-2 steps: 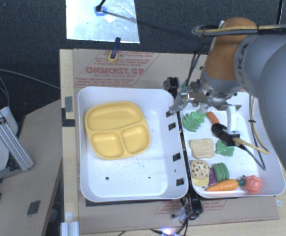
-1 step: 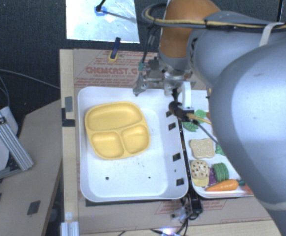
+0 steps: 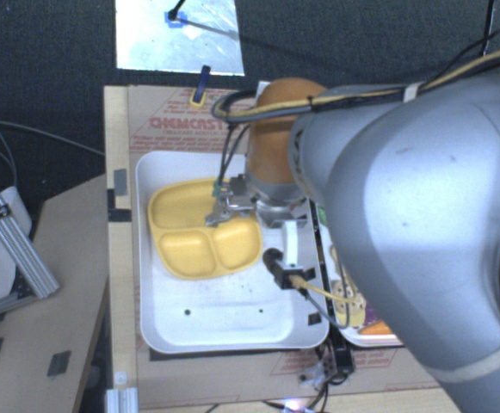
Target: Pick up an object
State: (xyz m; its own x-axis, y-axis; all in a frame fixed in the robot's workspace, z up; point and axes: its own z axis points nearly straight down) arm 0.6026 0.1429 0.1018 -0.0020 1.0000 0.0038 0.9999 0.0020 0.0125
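Fingers (image 3: 219,212) over yellow divided plate (image 3: 200,241) in left bin (image 3: 224,329); opening, contact cannot tell.

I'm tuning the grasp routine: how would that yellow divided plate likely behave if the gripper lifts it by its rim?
The yellow divided plate looks like rigid moulded plastic, so it would probably keep its shape. It is wide and shallow, so a hold at one rim by the gripper may let it tilt. Its smooth, glossy surface could slip.

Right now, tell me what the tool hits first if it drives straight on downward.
Most likely the yellow divided plate in the left bin: the tool hangs over the plate's right part. Its height above the plate is unclear from this view.
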